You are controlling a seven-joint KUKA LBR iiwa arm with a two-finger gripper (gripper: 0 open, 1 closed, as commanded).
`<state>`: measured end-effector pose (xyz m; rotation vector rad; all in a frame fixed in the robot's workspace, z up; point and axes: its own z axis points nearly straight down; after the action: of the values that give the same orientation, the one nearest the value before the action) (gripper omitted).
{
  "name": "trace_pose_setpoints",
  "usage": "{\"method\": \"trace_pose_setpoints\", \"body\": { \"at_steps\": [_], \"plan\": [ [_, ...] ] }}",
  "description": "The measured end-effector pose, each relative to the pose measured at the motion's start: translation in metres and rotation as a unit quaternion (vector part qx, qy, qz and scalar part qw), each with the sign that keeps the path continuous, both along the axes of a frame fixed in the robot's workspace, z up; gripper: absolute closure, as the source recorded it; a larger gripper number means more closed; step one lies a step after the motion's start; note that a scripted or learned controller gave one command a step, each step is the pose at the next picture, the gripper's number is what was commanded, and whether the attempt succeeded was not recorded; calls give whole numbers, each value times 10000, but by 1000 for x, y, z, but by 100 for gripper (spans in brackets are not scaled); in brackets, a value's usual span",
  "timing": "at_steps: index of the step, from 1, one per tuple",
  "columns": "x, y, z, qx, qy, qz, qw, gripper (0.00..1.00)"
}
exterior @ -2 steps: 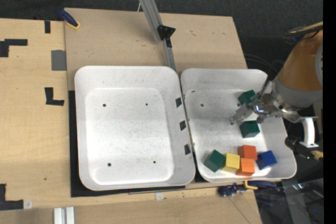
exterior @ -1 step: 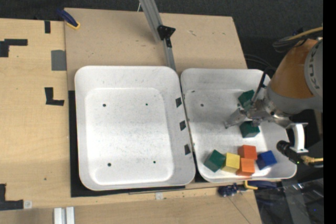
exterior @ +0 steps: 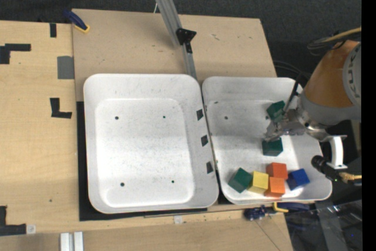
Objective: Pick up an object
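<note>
Along the right bin's (exterior: 235, 91) near edge sits a row of blocks: green block (exterior: 239, 180), yellow block (exterior: 259, 180), orange blocks (exterior: 276, 178) and a blue block (exterior: 298, 178) toward the near right corner. Farther in, a dark teal block (exterior: 272, 146) lies just below the tool (exterior: 276, 127); whether its fingers are apart or together cannot be told. Another teal block (exterior: 275, 109) sits just beyond. The left bin (exterior: 94, 126) stands beside it on the bench (exterior: 35, 144).

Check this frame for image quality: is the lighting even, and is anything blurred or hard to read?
Camera view: lighting soft and even, no glare on the white bins; faint shadows beneath the blocks. Focus is slightly soft overall; the gripper over the right bin is a blurred, cluttered patch, merging with the dark green block below it.
</note>
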<state>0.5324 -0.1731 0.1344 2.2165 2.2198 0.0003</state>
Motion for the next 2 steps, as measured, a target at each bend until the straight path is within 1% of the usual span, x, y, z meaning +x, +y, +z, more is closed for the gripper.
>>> {"method": "trace_pose_setpoints", "body": {
  "at_steps": [1, 2],
  "plan": [
    [-2, -6, 60, 6, -6, -5, 10000, 100],
    [-1, -6, 106, 8, -4, 0, 10000, 100]
  ]
}}
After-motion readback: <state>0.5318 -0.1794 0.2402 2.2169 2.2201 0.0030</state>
